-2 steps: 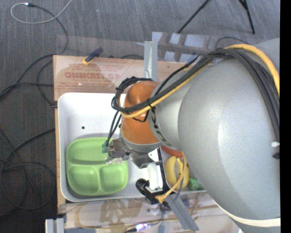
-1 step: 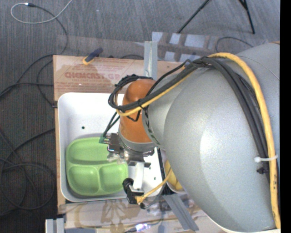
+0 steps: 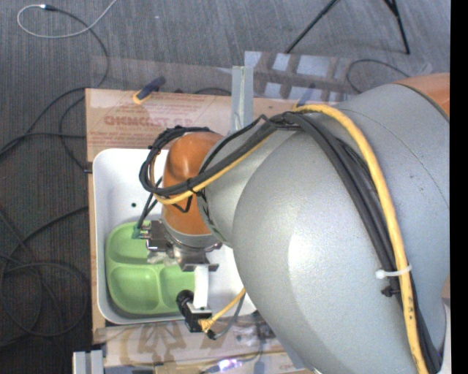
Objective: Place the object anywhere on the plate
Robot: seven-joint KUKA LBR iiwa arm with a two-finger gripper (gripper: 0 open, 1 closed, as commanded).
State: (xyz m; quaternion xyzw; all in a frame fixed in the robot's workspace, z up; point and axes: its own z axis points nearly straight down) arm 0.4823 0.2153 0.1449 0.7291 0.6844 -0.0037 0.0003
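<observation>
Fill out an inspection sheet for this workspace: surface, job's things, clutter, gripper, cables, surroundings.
Surface: white bin on a cardboard-topped bench; the arm covers the right side.
Job's things: green plate with compartments lies in the bin's lower part; the object to place cannot be made out.
Clutter: nothing seen.
Gripper: wrist sits over the plate's right edge; fingers hidden.
Cables: black and yellow cables run along the arm; thin wires on the floor.
Surroundings: dark carpet, loose white cord top left.

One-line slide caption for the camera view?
Grey arm reaches over green divided plate in the white bin.
</observation>
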